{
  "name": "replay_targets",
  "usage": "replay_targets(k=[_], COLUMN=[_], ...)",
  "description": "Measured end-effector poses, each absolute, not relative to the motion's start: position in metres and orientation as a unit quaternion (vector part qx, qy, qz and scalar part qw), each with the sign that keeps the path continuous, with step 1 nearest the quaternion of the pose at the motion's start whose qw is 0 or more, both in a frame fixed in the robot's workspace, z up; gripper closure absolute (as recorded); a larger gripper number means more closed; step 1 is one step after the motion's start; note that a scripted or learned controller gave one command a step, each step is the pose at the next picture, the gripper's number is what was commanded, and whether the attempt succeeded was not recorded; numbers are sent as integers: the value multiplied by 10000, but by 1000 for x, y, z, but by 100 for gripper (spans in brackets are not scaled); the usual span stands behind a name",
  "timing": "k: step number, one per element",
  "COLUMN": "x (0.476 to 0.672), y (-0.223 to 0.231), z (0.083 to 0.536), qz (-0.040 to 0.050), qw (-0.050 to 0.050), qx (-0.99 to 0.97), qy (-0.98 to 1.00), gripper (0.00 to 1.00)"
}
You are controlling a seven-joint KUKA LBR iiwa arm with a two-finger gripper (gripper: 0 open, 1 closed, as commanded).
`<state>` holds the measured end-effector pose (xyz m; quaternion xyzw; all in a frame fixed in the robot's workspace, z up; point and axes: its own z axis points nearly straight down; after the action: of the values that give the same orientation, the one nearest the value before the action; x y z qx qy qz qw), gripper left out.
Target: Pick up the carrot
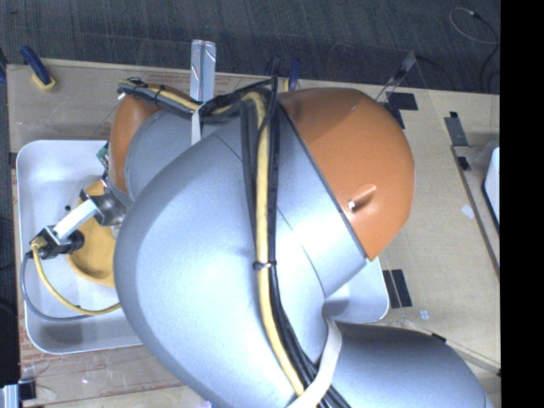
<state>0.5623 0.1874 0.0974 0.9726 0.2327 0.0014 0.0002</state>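
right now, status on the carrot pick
Arm over left bin. Yellow-orange shape under it, too hidden to call carrot. Arm blocks the rest.

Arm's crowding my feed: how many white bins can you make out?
2: left bin at the view's left, partly covered by the arm; right bin largely hidden beneath it, one corner at lower right.
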Motion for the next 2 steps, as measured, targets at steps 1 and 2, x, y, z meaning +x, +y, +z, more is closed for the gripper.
replay_targets(k=[1,2], x=[505,507], y=[209,219], z=[205,254], qz=[-18,-19], qw=[-14,-10], qx=[8727,9029], qy=[4882,4299], gripper=[100,100])
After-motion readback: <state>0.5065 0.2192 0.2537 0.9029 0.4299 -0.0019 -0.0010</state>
